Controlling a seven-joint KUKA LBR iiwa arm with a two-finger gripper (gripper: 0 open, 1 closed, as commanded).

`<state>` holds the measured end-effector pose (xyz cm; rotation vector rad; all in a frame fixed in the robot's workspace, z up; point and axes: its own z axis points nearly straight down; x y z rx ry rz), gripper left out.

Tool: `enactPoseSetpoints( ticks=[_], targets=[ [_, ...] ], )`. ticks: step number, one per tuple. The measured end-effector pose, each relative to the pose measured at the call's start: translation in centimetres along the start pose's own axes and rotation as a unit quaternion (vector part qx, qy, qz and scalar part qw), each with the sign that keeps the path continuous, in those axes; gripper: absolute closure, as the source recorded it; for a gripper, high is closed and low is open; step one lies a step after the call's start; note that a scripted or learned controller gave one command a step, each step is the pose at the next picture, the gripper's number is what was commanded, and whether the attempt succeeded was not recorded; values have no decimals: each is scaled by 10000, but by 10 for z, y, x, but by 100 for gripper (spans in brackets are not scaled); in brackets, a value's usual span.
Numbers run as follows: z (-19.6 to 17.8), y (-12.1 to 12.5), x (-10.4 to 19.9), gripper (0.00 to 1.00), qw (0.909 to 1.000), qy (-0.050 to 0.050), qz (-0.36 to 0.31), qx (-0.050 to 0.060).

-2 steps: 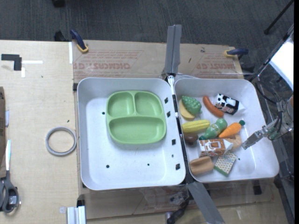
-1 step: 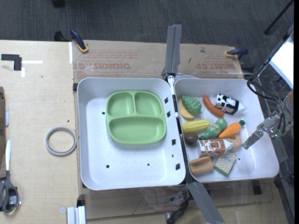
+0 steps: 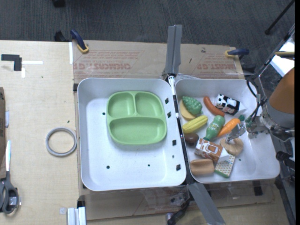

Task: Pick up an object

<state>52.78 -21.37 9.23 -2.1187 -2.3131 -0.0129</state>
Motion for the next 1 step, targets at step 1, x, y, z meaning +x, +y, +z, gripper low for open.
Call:
enactPoseSetpoints(
  ticks=[1],
  targets=[
    [1,51,9,0,9997,-52,234,17]
  ],
)
